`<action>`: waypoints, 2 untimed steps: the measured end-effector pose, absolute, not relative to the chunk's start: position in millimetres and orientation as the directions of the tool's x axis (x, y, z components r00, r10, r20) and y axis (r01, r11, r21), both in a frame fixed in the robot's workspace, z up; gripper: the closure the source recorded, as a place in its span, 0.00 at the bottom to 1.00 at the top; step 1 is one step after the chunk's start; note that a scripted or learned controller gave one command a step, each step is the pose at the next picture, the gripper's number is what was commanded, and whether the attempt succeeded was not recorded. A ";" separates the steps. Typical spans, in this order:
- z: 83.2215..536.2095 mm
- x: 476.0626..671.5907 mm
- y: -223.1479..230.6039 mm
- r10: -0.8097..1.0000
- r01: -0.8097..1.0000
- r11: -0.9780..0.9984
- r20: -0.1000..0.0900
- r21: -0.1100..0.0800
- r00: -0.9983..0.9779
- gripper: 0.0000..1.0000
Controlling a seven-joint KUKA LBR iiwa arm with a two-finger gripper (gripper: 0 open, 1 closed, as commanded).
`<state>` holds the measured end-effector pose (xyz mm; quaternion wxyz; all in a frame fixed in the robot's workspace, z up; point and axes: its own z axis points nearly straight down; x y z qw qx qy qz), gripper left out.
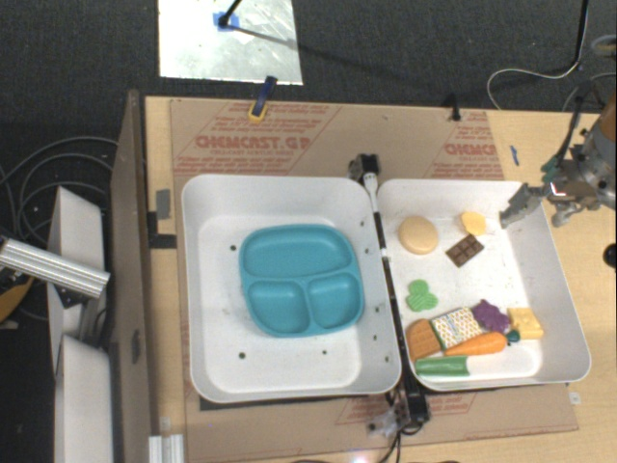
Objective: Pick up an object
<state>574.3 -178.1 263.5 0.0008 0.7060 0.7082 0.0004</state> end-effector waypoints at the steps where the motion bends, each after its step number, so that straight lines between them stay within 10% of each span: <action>1: 154.9 620.0 -202.9 1.000 1.000 0.004 -0.001 -0.002 -0.004 0.00; 2: 81.2 544.9 -156.3 1.000 1.000 0.000 0.003 -0.004 0.000 0.00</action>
